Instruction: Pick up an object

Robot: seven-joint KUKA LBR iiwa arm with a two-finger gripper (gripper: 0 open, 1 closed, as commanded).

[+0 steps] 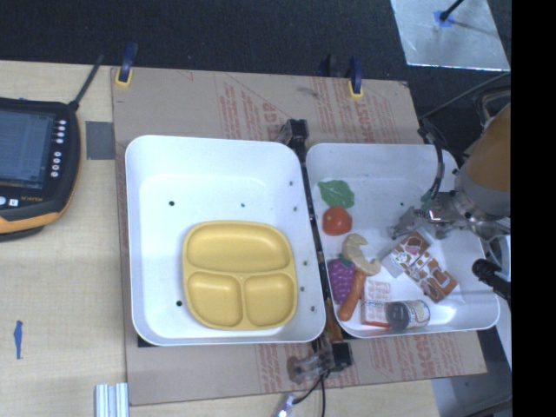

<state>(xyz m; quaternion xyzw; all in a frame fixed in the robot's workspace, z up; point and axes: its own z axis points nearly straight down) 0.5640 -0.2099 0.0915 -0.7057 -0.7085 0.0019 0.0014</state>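
Observation:
The right bin (382,168) holds several small items: a green leaf (336,192), a red tomato (337,221), a beige curved piece (356,252), purple grapes (341,276), an orange carrot (350,299), a red-and-white card (376,314), a brown-and-white packet (423,264) and a small grey jar (407,314). My gripper (407,226) reaches in from the right, low over the bin's right half. It sits just above the upper left end of the brown-and-white packet. Nothing visibly hangs from it.
The left bin (174,172) holds a yellow divided tray (241,274). A black-and-orange control pendant (30,163) lies on the bench at far left. The arm's orange band (493,153) and cables hang over the right bin's right edge. Blue clamps (354,75) hold the cardboard at the back.

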